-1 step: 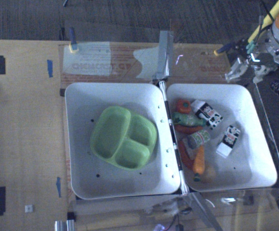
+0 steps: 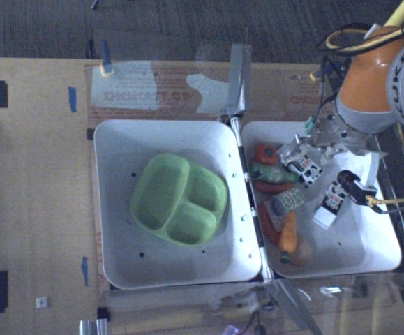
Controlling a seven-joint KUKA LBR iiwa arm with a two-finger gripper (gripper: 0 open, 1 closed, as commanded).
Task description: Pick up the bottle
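arm w/ orange band [image 2: 379,72] reaches over right bin [image 2: 379,253] | gripper [image 2: 306,160] low over far-left pile, jaws: can't tell | bottle [image 2: 287,202] lies on its side mid-pile, just beside carrot [image 2: 288,233], not held | green divided tray [image 2: 179,199] alone in left bin [image 2: 118,257]

Camera view: single fixed camera above the bench [image 2: 34,208] | looks down at a slant, floor along the top edge | distance moderate, left bin [image 2: 111,257] and right bin [image 2: 376,250] both framed whole, side by side | arm [image 2: 376,82] enters from the right edge | no second view, so no shared region.
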